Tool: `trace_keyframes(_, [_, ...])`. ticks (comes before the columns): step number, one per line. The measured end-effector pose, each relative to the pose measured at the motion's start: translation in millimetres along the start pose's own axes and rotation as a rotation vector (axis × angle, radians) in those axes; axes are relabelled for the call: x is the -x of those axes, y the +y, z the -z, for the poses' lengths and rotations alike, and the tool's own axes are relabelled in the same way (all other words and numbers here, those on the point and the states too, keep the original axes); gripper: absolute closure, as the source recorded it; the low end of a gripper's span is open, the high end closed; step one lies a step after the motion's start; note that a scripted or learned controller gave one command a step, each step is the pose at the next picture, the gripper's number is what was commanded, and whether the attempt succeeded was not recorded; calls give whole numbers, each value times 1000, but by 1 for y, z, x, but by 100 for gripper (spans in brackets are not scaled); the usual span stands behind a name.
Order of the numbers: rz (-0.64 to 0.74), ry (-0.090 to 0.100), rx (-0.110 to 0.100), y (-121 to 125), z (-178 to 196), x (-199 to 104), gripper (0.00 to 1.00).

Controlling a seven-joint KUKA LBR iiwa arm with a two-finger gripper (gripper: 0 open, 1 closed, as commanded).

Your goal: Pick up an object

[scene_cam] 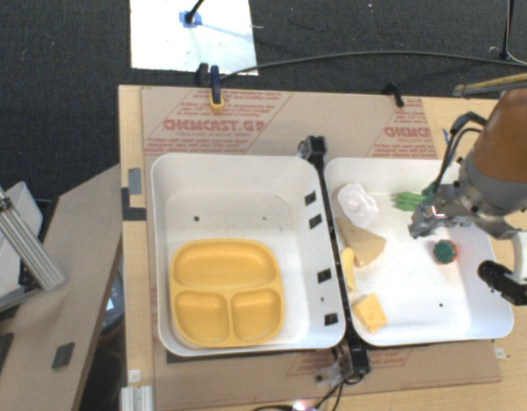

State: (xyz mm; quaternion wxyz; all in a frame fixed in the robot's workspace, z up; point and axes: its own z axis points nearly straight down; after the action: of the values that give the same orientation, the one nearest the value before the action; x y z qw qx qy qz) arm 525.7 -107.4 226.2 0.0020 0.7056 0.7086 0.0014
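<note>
We see the gripper low over the right bin, near its far right part, but its fingers are too small and dark against the wrist for us to tell how far apart they stand, and we see nothing between them. Just beside it, toward the bin's far wall, lies a green item, and a little nearer the camera sits a small ball (green with a red patch), apart from the gripper. Further left in the same bin a white lump rests near the far wall, with a tan wedge just below it. A thin yellow piece lies along the left wall, and a yellow block sits near the front left corner. The arm comes in from the right, its orange band above the grey wrist. The left bin holds a yellow tray with three compartments, set toward its front. Both bins rest on a brown board with red lettering.
</note>
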Motion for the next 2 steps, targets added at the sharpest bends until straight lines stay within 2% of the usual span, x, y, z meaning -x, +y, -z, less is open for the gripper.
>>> trace_keyframes(1, [5,2,-2,17,10,-53,100])
trace_keyframes(2, [5,2,-2,33,-2,-109,100])
